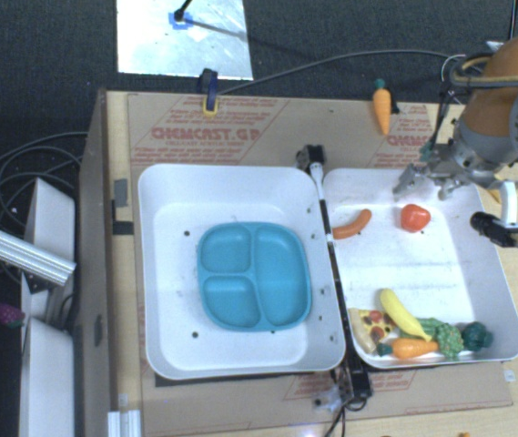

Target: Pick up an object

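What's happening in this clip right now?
A grey KUKA arm reaches in from the right, its gripper over the far edge of the right bin, with nothing seen between its fingers. Below it lie a red tomato and a sausage; a banana, a carrot and broccoli sit piled in the near corner. The left bin holds a blue divided plate. Nothing is picked yet.
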`<state>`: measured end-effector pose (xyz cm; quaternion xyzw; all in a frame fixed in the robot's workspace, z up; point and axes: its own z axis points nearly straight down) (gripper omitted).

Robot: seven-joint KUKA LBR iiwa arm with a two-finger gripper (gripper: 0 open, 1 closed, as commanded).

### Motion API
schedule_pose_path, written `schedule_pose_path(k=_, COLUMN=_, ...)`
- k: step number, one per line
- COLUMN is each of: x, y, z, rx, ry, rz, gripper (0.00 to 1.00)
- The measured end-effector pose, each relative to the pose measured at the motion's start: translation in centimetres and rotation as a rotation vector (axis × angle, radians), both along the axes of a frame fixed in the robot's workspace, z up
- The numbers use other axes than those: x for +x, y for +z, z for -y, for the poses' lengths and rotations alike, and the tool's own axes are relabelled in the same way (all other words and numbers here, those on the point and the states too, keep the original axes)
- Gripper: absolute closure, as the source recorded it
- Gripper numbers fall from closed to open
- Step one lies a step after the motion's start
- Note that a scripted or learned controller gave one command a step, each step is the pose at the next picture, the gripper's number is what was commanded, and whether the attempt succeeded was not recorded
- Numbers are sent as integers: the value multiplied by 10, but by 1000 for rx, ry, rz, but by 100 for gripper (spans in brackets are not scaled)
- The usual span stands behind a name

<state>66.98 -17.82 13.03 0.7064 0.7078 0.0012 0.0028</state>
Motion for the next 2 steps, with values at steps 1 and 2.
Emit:
schedule_pose_path(k=1, x=-23, y=-44, z=14, rx=1, ry=0, rz=-5, gripper=0)
schedule_pose_path(k=2, x=0, y=-45, z=-50, rx=3, ry=3, rz=-2, gripper=0)
